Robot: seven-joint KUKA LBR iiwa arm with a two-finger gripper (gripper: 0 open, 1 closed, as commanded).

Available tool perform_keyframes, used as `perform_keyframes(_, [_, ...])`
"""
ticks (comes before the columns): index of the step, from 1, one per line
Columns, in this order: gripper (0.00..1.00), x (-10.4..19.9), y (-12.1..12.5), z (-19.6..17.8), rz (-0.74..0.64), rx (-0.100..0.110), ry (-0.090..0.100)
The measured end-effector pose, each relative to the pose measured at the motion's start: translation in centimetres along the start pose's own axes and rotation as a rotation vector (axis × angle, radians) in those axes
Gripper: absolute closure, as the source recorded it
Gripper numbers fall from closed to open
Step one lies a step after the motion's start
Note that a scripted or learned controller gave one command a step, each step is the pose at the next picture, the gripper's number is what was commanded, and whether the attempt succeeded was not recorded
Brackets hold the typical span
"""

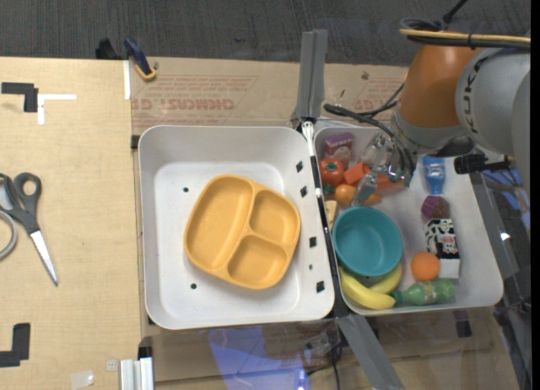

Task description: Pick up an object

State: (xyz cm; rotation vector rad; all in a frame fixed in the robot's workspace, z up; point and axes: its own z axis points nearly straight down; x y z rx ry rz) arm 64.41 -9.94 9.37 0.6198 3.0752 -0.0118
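Note:
My gripper (384,169) hangs low over the back middle of the right bin (483,236), just above a small orange-red piece (373,181). Around it lie toy foods: a red tomato-like piece (331,172), an orange ball (346,195), a purple-framed box (337,143) and a blue item (434,174). Nearer the front are a teal bowl (368,241), a banana (366,292), an orange (426,267), a green vegetable (427,294), a black-and-white carton (444,238) and a purple piece (435,207).
The left bin (160,211) holds a yellow divided plate (243,232). Scissors (29,219) lie on the wooden bench at the far left. The arm's orange band (434,84) and grey body loom over the right bin's back corner, with cables beside them.

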Motion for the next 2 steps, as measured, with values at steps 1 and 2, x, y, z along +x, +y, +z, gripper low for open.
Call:
perform_keyframes(1, [1.0,-0.1,0.1,-1.1,-0.002,-0.001,-0.004])
perform_keyframes(2, [1.0,0.9,1.9,-17.6,-0.008,-0.008,0.0])
